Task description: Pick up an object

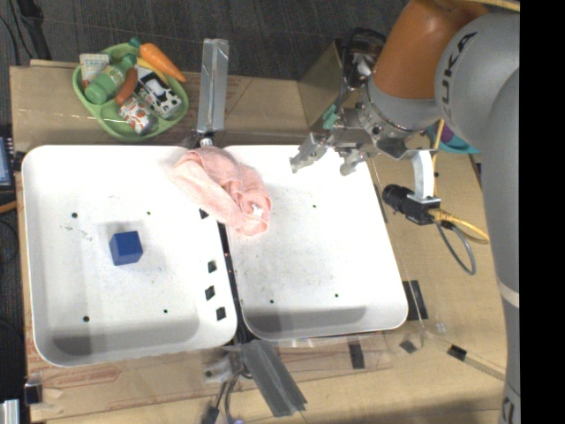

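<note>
Two fingers of our gripper (328,157) seem spread and empty above the right bin (353,263), beside the pink cloth (225,188).

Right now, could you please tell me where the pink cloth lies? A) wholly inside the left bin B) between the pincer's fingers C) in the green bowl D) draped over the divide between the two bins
D: the pink cloth is draped across the ridge where the left bin and right bin meet.

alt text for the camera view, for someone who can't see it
The gripper hangs open over the right bin's far edge, holding nothing. A pink cloth drapes across the divide between the bins; a blue cube sits in the left bin.
</note>
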